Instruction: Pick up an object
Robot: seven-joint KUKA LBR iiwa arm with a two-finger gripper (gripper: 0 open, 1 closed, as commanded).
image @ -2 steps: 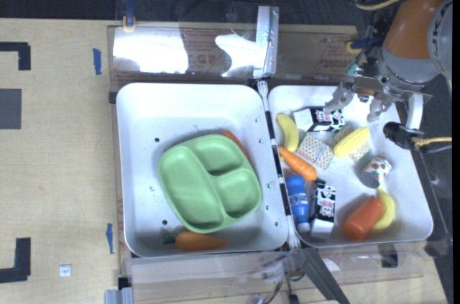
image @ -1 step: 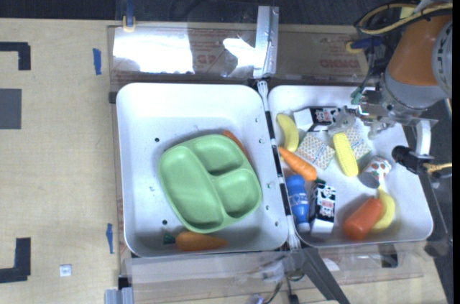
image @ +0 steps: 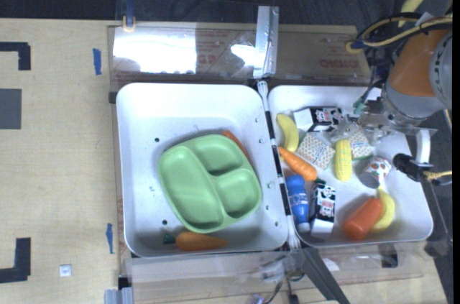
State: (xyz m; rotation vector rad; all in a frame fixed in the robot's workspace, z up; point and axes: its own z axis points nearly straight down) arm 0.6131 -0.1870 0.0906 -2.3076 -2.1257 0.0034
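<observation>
hovering over the right bin (image: 424,227), the gripper (image: 365,124) hides its jaws, so their state is unclear. just below them lies a corn cob (image: 343,159), wedged against a patterned pouch (image: 316,149); crowding could spoil a clean pinch.

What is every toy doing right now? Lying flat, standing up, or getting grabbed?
green plate: flat in the left bin, hollows up.
carrot: lying by the left bin's near wall.
corn cob: lying in the right bin.
blue bottle: lying on its side.
gripper: low over the right bin.
</observation>
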